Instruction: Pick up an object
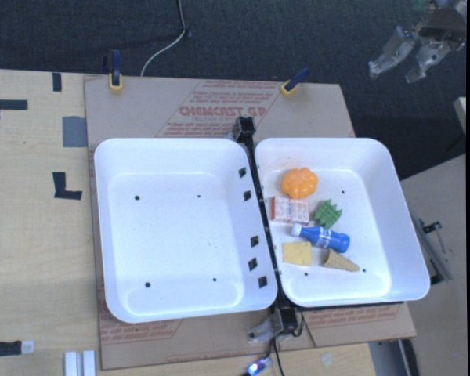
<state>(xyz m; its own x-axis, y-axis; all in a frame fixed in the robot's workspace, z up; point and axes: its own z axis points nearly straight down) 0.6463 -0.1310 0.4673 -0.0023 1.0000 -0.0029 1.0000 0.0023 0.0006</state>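
Objects for picking lie well apart from my gripper [411, 53], which hangs at the upper right over the dark floor beyond the table [31, 210], its two fingers spread with nothing between them. In the right bin [376, 171] an orange pumpkin-like toy [299, 183] sits above a small red-and-white packet [290, 209] and a green leafy piece [327, 211]. Below them lie a blue-and-white bottle [323, 236], a yellow block [297, 254] and a tan wedge [341, 262], with the left bin [172, 163] beside.
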